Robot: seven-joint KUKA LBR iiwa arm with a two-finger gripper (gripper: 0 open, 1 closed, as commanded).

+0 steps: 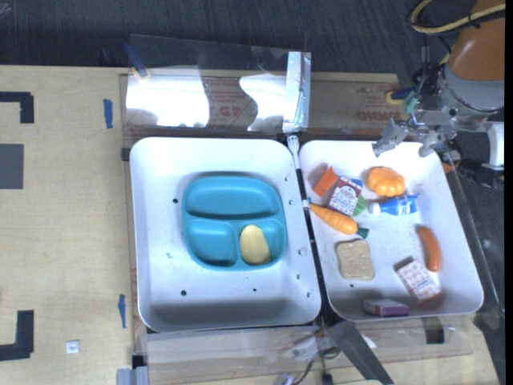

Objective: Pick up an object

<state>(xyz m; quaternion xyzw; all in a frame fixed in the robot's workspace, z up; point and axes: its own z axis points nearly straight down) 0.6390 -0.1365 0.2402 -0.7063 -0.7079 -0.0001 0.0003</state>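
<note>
A: Where's the hand [410,139]?
B: Upper right of the frame, fingers spread, gripping nothing, above the orange fruit [385,180] in the right bin [465,287], probably lining up.

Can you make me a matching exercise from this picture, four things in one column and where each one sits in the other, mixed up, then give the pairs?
Things:
1. yellow potato
2. carrot
3. sausage
4. purple block

Places:
A. near the front edge of the right bin
B. in a lower compartment of the blue tray in the left bin
C. near the right wall of the right bin
D. near the left wall of the right bin, beside the bread slice

Pairs: 1-B, 2-D, 3-C, 4-A
</note>
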